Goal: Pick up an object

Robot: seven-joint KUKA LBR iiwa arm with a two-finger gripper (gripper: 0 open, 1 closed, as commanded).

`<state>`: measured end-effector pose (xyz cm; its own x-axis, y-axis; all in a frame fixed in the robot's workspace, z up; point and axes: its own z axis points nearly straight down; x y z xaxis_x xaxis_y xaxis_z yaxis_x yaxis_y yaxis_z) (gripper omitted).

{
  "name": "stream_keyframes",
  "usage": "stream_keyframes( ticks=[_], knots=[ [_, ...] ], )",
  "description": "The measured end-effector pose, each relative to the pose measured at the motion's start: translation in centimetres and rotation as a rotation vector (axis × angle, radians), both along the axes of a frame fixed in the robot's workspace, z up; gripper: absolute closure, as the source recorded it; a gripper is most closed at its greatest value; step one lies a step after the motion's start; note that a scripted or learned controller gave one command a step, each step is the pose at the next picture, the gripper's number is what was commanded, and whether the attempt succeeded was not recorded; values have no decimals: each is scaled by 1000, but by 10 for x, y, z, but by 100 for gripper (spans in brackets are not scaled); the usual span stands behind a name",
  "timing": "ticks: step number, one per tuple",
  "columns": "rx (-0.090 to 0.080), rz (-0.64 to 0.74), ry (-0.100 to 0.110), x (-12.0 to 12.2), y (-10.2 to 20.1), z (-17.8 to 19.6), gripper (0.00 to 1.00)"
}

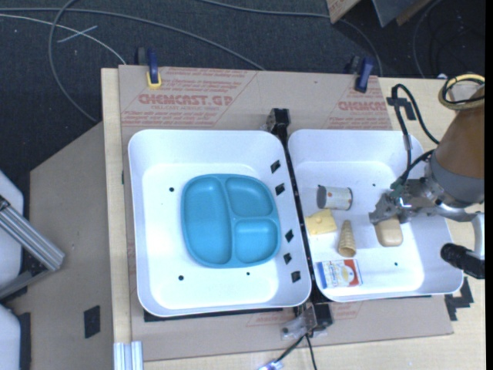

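The gripper (387,210) hangs low over the right bin (370,146), near its right edge, with its tip just above a tan bread roll (390,233); I cannot tell from this angle how the jaws stand, nor whether anything is between them. The roll lies apart from the other pieces, which makes it the natural target. Toward the middle of the same bin sit a small can (334,197), a wedge of cheese (322,223) and an ice-cream cone (347,239), with a printed carton (339,273) by the near edge. The left bin (154,153) carries a blue divided plate (230,220). To do this step well, I would centre the tool squarely over the roll's short width, come straight down until the tips bracket its sides, and close gently, since it looks rounded and may squirt out. Lift vertically, keeping clear of the bin's right wall and the cone beside it.
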<state>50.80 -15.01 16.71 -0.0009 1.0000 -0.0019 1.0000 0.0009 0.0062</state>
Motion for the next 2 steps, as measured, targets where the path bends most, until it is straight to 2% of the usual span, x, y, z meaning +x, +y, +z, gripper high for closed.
stream_keyframes(
  ticks=[2],
  knots=[
    [0, 1, -1, 7, 0, 98, 100]
  ],
)
